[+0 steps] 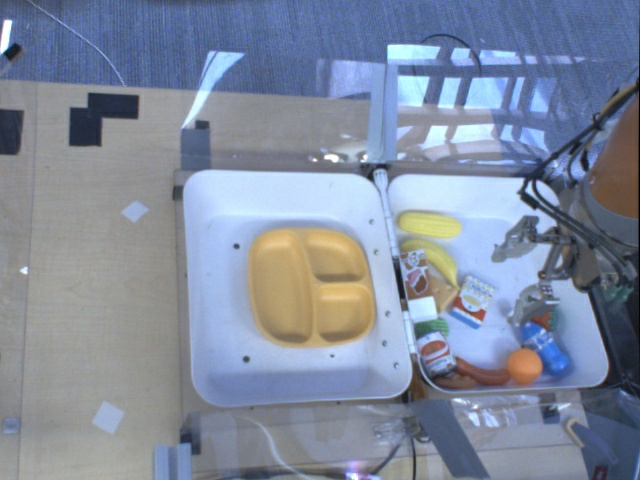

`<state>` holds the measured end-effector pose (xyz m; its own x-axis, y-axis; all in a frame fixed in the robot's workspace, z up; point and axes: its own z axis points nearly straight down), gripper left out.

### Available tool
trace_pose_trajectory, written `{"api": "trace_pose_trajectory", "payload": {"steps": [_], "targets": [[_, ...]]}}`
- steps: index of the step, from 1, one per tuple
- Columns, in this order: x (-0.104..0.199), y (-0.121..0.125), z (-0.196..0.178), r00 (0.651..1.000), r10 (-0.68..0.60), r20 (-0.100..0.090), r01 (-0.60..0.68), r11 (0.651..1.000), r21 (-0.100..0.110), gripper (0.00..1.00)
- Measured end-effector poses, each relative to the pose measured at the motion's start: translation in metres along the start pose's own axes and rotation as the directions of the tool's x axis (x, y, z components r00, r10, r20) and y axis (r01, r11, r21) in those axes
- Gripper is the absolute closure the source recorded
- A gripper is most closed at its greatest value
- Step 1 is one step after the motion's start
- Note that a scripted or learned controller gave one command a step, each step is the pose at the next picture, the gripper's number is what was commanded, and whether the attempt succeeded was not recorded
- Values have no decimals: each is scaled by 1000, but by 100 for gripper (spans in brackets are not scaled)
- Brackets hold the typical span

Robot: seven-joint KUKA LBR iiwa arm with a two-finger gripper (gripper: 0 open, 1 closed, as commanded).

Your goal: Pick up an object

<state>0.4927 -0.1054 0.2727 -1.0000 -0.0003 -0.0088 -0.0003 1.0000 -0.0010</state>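
The gripper (528,273) is hanging open over the right bin (490,200), a blue bottle (548,351) just below it.

In the right bin (500,200) lay the small things to pick. A corn cob (430,225) lay flat near the far left corner, and a banana (436,262) curved just below it. A small white and red carton (470,301) lay tilted in the middle. A red can (434,351) rested by the left wall, a red sausage (478,372) along the near wall, touching an orange ball (524,366), beside a blue bottle (549,348).
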Motion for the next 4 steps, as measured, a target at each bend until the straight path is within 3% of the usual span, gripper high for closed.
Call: {"api": "trace_pose_trajectory", "payload": {"steps": [1,2,3,4], "targets": [[-4,-42,89,975,-222,-5,222,975,-2,0],[0,-93,152,966,258,-4,-258,966,1,0],[-110,-30,169,749,662,-1,-662,749,-1,0],[-162,-6,182,674,739,6,-739,674,-3,0]]}}
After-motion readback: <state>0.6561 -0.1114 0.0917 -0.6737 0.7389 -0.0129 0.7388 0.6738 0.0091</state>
